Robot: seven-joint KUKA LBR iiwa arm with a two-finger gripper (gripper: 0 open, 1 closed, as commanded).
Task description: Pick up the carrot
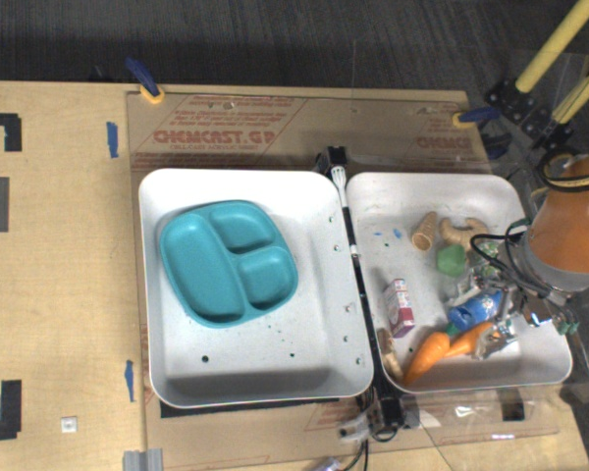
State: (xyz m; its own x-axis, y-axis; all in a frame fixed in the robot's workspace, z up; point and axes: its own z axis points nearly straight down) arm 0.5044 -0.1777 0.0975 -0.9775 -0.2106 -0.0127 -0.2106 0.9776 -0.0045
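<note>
The orange carrot (434, 352) lies at a slant near the front wall of the right bin (545, 366), its thick end toward the front left. My gripper (498, 328) hangs low over the carrot's thin right end, amid cables, with the arm's orange band (567, 235) above it. The gripper's body hides where it meets the carrot.
Around the carrot in the right bin are a small white and pink bottle (401, 305), a blue item (472, 311), a green piece (452, 259) and a wooden peg shape (429, 232). The left bin (177, 361) holds a teal divided plate (228, 260).
</note>
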